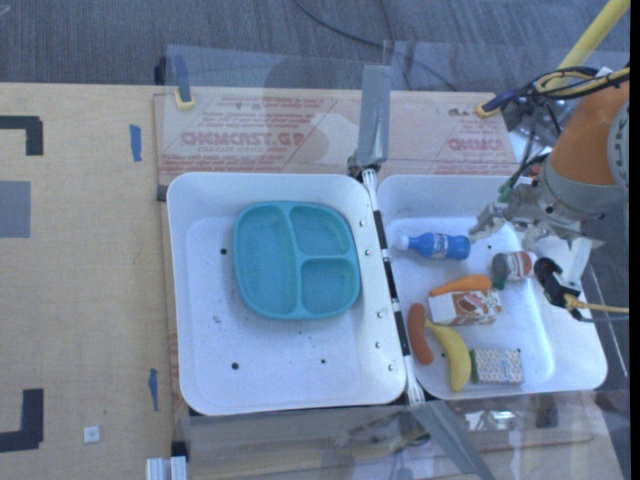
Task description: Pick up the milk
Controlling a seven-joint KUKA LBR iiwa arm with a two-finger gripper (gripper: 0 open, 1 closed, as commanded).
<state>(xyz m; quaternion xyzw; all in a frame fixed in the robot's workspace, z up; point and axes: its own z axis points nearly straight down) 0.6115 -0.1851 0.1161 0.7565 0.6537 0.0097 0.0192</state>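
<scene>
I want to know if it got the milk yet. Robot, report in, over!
Gripper above right bin, nothing seen held. Milk carton lying in that bin, not picked up. Carrot and banana pressed close against it.

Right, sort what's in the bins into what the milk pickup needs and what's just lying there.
For the job:
- small white and orange milk carton
- arm's tool, above the right white bin

Lying about:
- blue plastic bottle
- orange carrot
- yellow banana
- red sausage
- teal divided plate, left bin
</scene>
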